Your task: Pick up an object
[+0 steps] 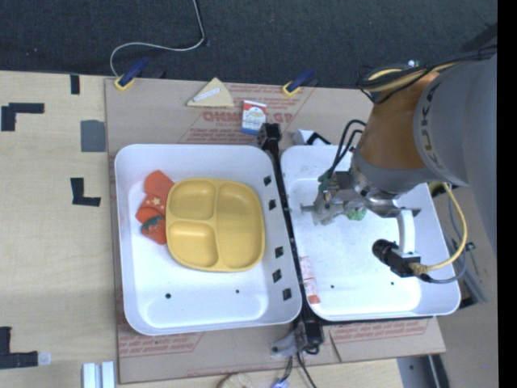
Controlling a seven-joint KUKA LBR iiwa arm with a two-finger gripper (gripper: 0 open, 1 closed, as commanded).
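- Where the grey arm (436, 128) with its orange band reaches in from the right, its bulk covers the upper right corner of the right bin (355, 297), so whatever lies under it cannot be seen.
- At the gripper (327, 208), low over the upper left part of that bin, cables and metal parts crowd together (whether the fingers stand wide or narrow I cannot tell).
- A small green object (355, 213) peeks out just beside the gripper, partly covered by the wrist; its shape is too hidden to name, and nothing shows it held.
- In the left bin (194, 309) a yellow divided plate (216, 223) lies on top of an orange toy (153, 204), hiding its right side; a dark green patch on the toy is too small to read.
- A small red and white carton (254, 117) and a pale wedge (212, 94) sit on the cardboard sheet (153, 107) beyond the bins.
- Both bins rest on that cardboard, clipped at the far edge, on a light wooden desk (48, 241) marked with black tape.
- Beyond the desk lies dark carpet with a thin white cable (196, 14) looping across it.
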